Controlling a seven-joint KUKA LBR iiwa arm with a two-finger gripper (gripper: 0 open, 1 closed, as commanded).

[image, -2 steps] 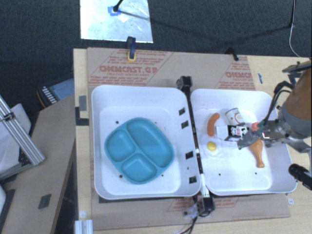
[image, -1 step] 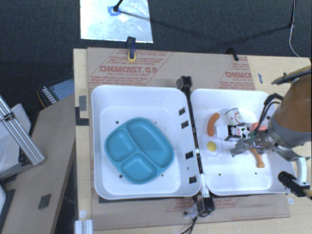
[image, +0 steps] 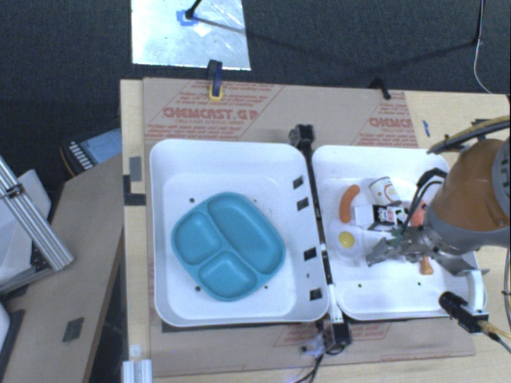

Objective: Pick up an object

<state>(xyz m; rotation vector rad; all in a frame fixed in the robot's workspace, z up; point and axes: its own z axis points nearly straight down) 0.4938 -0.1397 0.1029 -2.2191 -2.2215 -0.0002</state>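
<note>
Just left of jaws [image: 382,251]: yellow ball [image: 346,238], apart.

The brown cardboard sheet [image: 263,106] under the two bins carried red block lettering. At eleven o'clock of the view it read "CHEMCAST" followed by letters that looked like "GP" — the last part was too blurred to be sure. At one o'clock, the same red print [image: 391,124] ran at a slant and stayed unreadable. The small white cup [image: 384,190] bore a mark too small to read.
</note>
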